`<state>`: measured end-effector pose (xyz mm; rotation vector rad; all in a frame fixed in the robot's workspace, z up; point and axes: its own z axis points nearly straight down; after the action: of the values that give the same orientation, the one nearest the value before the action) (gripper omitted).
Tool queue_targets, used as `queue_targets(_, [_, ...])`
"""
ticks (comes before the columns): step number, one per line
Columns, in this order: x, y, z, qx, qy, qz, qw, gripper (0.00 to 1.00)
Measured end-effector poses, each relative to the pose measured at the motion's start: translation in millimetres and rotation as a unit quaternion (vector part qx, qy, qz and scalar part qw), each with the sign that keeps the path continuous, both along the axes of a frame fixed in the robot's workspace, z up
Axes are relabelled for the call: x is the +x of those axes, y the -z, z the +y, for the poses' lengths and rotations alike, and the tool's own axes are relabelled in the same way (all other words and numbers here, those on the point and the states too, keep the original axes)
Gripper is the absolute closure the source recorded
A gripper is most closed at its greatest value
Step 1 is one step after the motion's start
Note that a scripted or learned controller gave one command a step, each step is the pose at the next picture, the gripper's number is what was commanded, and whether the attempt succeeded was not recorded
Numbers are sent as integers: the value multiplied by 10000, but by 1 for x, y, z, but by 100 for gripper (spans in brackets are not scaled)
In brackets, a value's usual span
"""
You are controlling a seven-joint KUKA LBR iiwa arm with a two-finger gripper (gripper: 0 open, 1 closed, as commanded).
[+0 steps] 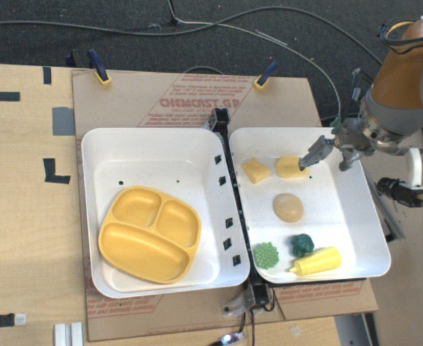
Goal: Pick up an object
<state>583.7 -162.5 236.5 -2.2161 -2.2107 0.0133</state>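
Note:
The right bin (pixel 355 193) holds a yellow wedge (pixel 255 170), a yellow block (pixel 289 166), a beige round piece (pixel 288 207), a light green bumpy ball (pixel 266 254), a dark teal lump (pixel 302 244) and a yellow corn-like cylinder (pixel 316 262). My gripper (pixel 331 153) hangs over the bin's upper right part, just right of the yellow block. Its two dark fingers (pixel 313 153) stand apart with nothing between them.
The left bin (pixel 103 157) carries a yellow divided plate (pixel 150 233). A black divider strip (pixel 228 193) runs between the bins. Two blue-and-yellow clamps (pixel 98 67) (pixel 266 73) pin the cardboard at the back. Cables (pixel 197 24) cross the dark floor behind.

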Motion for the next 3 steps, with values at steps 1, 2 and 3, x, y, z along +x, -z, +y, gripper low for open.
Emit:
queue_targets(1, [3,-7,0,-12,-19,-63,10000,0])
queue_targets(2, [2,38,7,-10,-17,-42,10000,0])
queue_targets(3, [4,100,14,-8,-20,-39,10000,0])
